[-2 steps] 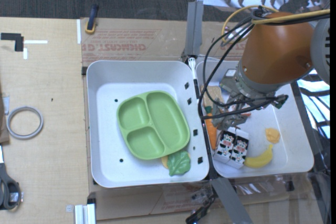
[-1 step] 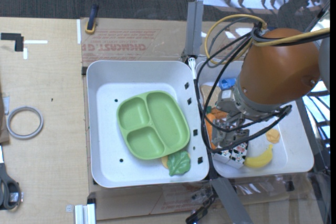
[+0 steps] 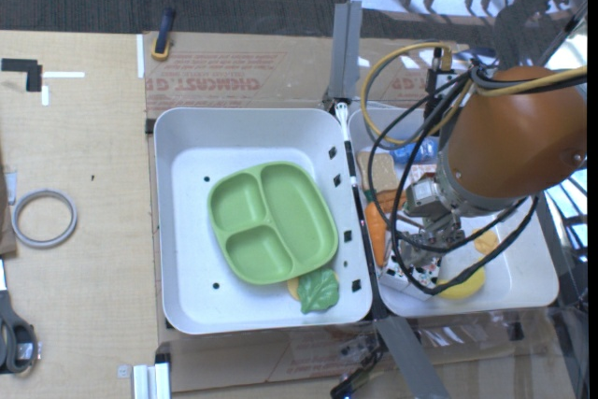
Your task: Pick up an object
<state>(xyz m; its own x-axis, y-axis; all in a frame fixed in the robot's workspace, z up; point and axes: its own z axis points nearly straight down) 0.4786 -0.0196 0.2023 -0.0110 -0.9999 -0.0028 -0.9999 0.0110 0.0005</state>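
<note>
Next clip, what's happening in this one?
The arm is reaching down into the right bin, with its claw low among the clutter there: a carrot, something yellow and other small items hidden under cables. Nothing can be seen lifted yet. The left bin holds a green divided plate with a green leaf toy at its lower edge, both untouched.
</note>
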